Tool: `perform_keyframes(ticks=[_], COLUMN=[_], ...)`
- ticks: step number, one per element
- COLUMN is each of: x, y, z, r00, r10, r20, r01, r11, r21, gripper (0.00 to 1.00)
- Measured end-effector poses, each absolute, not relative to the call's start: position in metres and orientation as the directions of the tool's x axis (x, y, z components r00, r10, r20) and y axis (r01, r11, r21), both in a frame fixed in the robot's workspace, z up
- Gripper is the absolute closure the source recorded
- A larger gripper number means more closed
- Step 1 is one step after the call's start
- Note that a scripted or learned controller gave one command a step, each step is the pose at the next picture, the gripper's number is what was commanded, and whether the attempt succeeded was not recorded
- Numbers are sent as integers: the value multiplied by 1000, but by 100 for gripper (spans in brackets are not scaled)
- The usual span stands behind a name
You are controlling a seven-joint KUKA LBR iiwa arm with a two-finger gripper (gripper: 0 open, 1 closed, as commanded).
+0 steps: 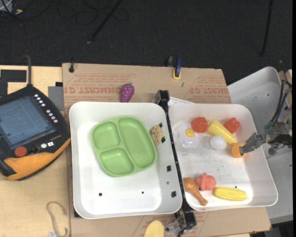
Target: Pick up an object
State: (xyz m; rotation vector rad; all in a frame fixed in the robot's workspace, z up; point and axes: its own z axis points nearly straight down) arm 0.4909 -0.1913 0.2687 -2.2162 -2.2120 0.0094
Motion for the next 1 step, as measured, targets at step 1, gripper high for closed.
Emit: perform_keyframes(ticks=[1], x=[493], y=[-192], z=[274], r00=[0], r10=[1000], r20=[0], r01=[1000], r11=[0], r21=[-1], gripper=[0])
